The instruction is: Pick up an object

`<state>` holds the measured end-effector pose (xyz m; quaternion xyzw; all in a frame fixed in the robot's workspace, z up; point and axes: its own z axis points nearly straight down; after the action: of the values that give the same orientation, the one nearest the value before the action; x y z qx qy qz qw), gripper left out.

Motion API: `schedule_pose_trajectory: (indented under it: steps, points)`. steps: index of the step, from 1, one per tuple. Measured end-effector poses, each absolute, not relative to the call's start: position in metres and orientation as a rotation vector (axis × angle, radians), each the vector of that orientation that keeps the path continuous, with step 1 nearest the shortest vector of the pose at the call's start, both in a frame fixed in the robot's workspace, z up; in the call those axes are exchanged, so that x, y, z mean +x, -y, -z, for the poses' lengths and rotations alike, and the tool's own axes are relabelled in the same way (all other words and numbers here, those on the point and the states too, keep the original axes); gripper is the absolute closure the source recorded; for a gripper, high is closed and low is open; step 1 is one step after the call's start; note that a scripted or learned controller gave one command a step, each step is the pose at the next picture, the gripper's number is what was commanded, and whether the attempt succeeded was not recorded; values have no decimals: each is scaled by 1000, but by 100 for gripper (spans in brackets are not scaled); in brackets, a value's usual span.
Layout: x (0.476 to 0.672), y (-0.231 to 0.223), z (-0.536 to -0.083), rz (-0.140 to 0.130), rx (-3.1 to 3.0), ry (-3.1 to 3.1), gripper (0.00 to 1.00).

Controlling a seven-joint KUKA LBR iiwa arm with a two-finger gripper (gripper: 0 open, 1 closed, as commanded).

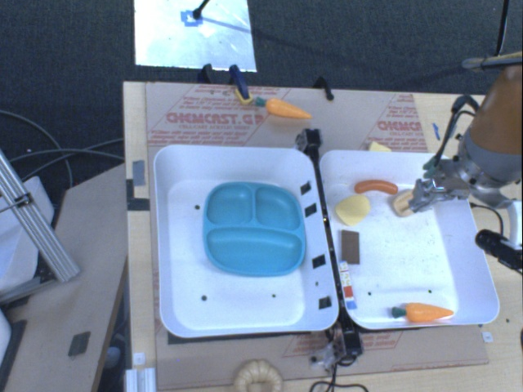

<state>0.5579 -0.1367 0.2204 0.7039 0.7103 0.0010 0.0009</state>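
Observation:
My gripper [419, 198] hangs low over the upper right part of the right bin [458, 243]. Its tip meets a small tan piece [400, 206] that lies on the bin floor. Just left of that are an orange-red sausage [376, 187] and a pale yellow round piece [353, 210]. A brown rectangular block [350, 246] lies nearer the bin's middle left. An orange carrot [423, 312] rests by the front wall.
The left bin [176, 219] holds a blue divided plate [252, 228]. A second carrot [283, 109] lies on the cardboard behind the bins. A small yellow piece [379, 146] sits at the right bin's far rim. A black divider [325, 219] runs between the bins.

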Motion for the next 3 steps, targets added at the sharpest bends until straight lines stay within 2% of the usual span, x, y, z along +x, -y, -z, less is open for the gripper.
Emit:
schedule_pose_trajectory:
  steps: [1, 2, 3]
  points:
    - [570, 83, -231, -6, 2209, -2233, 100]
    - [563, 31, -226, -1, 2212, -2232, 100]
    - [576, -16, -216, -3, 2211, -2231, 100]
